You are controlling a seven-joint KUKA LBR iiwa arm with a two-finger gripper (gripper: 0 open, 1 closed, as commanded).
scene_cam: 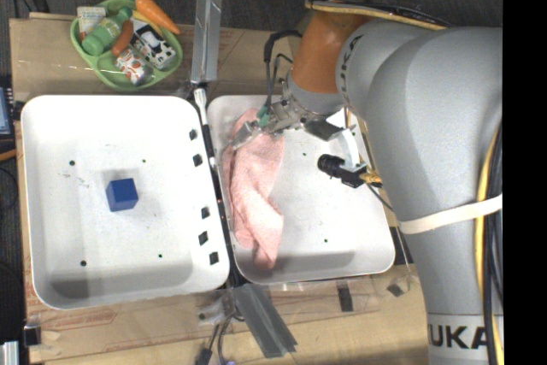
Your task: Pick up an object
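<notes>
A pink cloth (256,188) lies crumpled along the left side of the right bin (342,248), its upper end raised toward the gripper. My gripper (256,126) sits at the cloth's top end, near the bin's far left corner, and the cloth seems gathered up against it. A blue cube (122,194) rests alone in the left bin (60,261), far from the gripper.
A green bowl (96,64) with toy food, including an orange carrot, stands on the bench behind the left bin. A grey metal bar (205,38) runs along the divide between the bins. The arm's bulky body covers the right side of the right bin.
</notes>
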